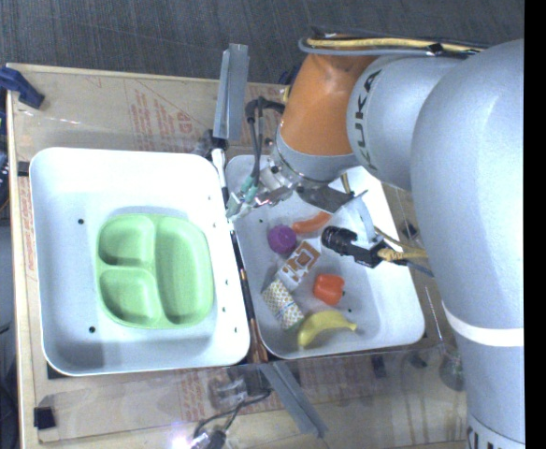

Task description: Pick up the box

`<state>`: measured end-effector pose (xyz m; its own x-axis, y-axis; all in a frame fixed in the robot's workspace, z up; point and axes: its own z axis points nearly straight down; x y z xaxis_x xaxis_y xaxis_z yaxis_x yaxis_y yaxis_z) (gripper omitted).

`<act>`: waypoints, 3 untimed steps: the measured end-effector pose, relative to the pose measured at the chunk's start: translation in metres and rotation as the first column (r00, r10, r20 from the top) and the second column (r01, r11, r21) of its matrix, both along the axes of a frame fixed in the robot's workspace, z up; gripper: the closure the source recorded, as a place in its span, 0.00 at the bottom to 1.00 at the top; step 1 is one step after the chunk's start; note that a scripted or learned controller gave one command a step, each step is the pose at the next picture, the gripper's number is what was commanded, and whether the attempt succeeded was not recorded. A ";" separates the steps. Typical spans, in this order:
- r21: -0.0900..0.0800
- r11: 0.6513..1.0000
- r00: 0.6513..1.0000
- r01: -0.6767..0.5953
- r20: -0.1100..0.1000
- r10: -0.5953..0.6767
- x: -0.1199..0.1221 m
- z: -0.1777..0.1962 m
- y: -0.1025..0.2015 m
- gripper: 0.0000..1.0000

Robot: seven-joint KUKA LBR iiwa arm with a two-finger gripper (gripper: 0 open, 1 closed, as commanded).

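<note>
In the right bin (pixel 399 321), the flat printed box (pixel 298 264) is lying between a purple ball (pixel 281 239) and a smooth curved banana (pixel 326 326); the gripper (pixel 259 187) is hanging near the bin's far-left corner.

Arm (pixel 423 138) bent low, wrist down

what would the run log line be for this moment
task: pick up box | tool: over right bin's far-left corner | box: lying in bin beside purple item, not held | status: not yet grasped
</note>
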<state>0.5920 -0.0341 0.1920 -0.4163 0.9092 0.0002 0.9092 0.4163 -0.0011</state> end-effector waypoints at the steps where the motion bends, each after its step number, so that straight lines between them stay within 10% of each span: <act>1: -0.001 0.979 0.979 -0.202 0.002 0.202 -0.048 0.090 -0.047 1.00; 2: -0.001 0.999 0.999 -0.037 0.003 0.037 -0.014 0.108 -0.030 1.00; 3: 0.002 0.944 0.944 -0.330 -0.003 0.330 -0.043 -0.014 -0.082 1.00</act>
